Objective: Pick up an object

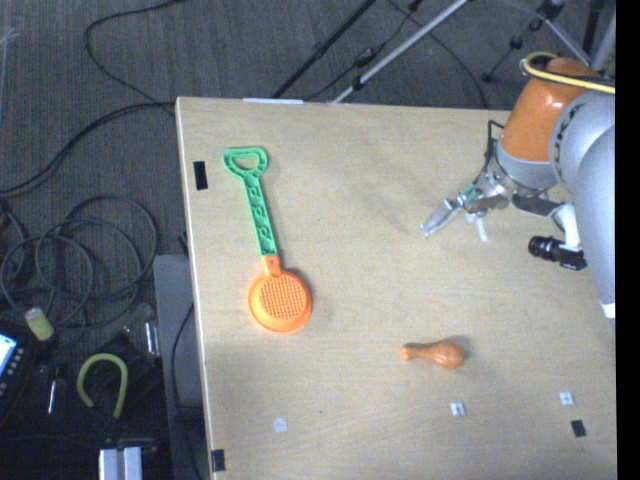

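A toy strainer [267, 258] with a green handle and an orange mesh head lies on the left part of the wooden bench top [380, 168]. A small orange drumstick-shaped toy [436, 353] lies lower down, right of centre. My gripper [452, 214] hangs above the bench at the right, its thin fingers pointing left and down, spread apart with nothing between them. It is well above and to the right of the drumstick toy and far from the strainer.
The bench's left edge [190, 268] drops off to a carpeted floor with black cables [70, 258] and tripod legs [430, 18] at the back. Small markers [457, 408] dot the bench's lower right. The grey arm [595, 198] covers the right side.
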Motion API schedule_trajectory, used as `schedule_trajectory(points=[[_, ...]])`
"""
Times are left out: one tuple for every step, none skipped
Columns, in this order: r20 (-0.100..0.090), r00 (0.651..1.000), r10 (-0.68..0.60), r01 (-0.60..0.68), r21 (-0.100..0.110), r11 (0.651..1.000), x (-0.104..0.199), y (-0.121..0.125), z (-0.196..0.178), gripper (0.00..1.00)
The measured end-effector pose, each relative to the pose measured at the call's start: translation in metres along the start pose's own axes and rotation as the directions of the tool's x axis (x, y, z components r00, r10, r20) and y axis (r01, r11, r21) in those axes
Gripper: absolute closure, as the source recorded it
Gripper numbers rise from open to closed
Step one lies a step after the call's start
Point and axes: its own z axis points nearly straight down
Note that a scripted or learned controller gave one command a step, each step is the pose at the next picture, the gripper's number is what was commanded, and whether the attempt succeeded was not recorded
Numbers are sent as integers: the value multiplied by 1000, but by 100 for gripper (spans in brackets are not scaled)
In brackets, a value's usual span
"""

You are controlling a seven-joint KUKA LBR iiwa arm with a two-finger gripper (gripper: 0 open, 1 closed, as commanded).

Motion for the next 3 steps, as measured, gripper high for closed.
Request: schedule_trajectory(points=[[-1, 987, -162, 162, -2, 987, 57, 20, -1, 0], [-1, 987, -162, 162, -5, 987, 57, 21, -11, 100], [-1, 987, -162, 162, -5, 987, 57, 21, -11, 0]])
